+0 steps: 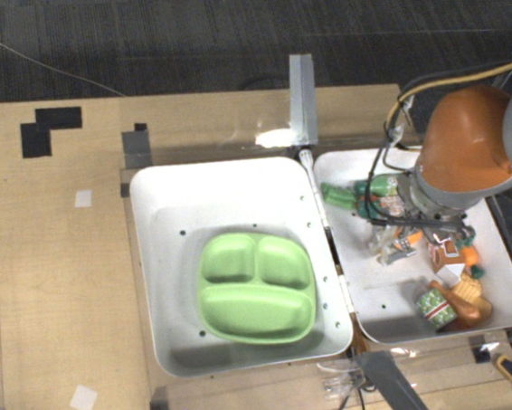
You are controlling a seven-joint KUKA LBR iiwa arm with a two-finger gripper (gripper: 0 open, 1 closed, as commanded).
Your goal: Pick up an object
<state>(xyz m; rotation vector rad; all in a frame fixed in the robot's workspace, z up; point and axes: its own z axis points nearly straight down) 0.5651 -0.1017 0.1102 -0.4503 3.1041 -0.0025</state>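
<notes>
While the arm (pixel 468 141) reaches in from the right over the right bin (pixel 368 315), its gripper (pixel 413 228) is largely masked by the orange band and wrist, so the grip's state cannot be told. In the camera view, 1 cluttered bin is seen: a green bottle (pixel 350 194) is laid with its long axis roughly left to right, just left of the wrist. Small orange pieces (pixel 442 248) sit directly below the gripper. A brown toy (pixel 457 301) lies nearer the front edge. The left bin (pixel 161 255) bears a green divided tray (pixel 254 286).
</notes>
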